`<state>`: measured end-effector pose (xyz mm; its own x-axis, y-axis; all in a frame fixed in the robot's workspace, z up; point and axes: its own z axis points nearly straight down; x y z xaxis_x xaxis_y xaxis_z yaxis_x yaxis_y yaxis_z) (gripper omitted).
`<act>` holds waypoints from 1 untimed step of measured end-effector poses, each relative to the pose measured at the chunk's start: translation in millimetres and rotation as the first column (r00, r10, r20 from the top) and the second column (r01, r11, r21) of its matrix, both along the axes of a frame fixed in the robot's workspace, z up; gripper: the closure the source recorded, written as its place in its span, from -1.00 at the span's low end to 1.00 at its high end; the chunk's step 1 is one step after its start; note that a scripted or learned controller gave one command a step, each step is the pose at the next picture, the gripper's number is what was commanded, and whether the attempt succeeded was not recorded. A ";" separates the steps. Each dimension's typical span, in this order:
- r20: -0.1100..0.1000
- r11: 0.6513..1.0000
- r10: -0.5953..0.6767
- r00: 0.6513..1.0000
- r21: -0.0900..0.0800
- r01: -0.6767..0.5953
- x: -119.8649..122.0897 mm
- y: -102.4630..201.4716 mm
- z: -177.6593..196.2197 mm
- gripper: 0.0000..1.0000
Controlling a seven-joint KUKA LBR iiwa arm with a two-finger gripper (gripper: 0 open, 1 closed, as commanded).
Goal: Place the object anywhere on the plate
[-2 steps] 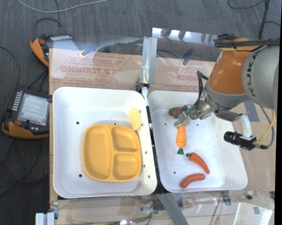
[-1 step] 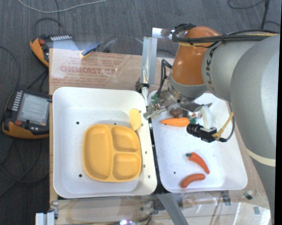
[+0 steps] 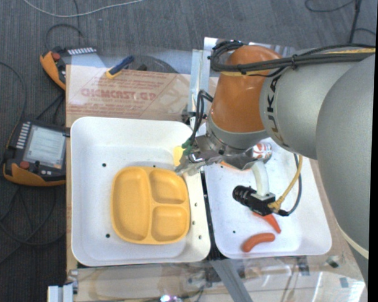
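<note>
From above, my gripper [image 3: 189, 158] hangs at the inner edge of the left bin [image 3: 96, 144], and I can't tell whether it's open or closed; my own wrist blocks it. A small yellow object [image 3: 178, 155] sits tight against its left side, whether gripped or merely touching, I can't say. The yellow plate [image 3: 151, 205] lies just below-left of my gripper, the object off it, close to its upper right corner. To my gripper's right, in the right bin [image 3: 310, 226], an orange-red sausage [image 3: 258, 242] lies well apart.
</note>
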<state>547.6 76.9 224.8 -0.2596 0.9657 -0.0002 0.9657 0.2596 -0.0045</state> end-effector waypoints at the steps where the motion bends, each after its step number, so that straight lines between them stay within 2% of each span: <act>1: -0.001 1.000 -0.022 1.000 0.000 0.022 -27.8 -20.8 2.5 1.00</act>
